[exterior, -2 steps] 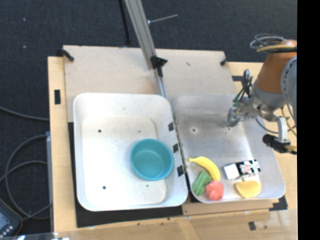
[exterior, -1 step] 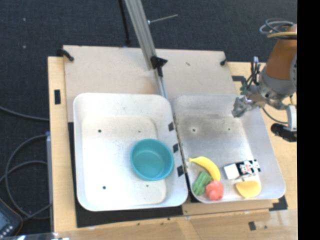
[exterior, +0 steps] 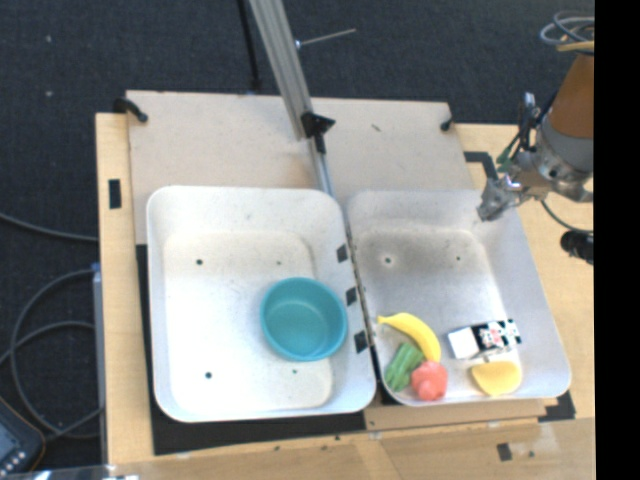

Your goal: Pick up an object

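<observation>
Tan wooden bench (exterior: pixel 118 268) on dark carpet, two shallow white bins side by side. Grey two-finger gripper (exterior: pixel 492 204) sits over the far right rim of the right-hand white bin (exterior: pixel 430 258), grey-and-orange arm (exterior: pixel 565 133) behind it at the view's right. Can't tell the gripper's opening; nothing visibly held. Objects are well apart from it, clustered in that bin's near end: yellow banana (exterior: pixel 413 331), green pepper-like piece (exterior: pixel 402 365) touching a red strawberry-like piece (exterior: pixel 430 381), small white-and-black box (exterior: pixel 482 339), yellow wedge (exterior: pixel 497 376). Left-hand white bin (exterior: pixel 200 228) holds a round teal plastic bowl (exterior: pixel 303 317), upright, near its right wall.
</observation>
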Controlling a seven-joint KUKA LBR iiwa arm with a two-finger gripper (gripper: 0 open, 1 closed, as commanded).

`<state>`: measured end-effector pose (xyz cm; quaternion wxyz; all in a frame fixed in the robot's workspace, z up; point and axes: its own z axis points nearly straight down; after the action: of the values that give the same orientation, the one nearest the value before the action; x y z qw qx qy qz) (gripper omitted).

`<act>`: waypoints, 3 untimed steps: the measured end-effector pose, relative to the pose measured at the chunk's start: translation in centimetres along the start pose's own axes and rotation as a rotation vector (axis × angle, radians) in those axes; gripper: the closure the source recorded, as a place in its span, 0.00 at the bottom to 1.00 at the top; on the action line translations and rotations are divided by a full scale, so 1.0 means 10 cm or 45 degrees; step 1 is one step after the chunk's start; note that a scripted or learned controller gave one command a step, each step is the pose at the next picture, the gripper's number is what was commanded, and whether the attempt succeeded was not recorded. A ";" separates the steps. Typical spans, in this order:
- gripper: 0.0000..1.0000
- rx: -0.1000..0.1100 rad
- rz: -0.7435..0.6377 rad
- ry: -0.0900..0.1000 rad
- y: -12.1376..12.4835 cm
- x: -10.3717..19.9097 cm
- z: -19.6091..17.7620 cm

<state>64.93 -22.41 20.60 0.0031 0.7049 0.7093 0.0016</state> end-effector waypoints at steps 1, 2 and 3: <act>1.00 0.000 0.001 0.000 0.01 0.04 -0.46; 1.00 0.006 0.000 0.003 -0.11 0.47 -0.53; 1.00 0.008 0.000 0.003 -0.13 0.92 -0.49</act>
<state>63.57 -13.20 25.42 0.0000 0.7051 0.7092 0.0003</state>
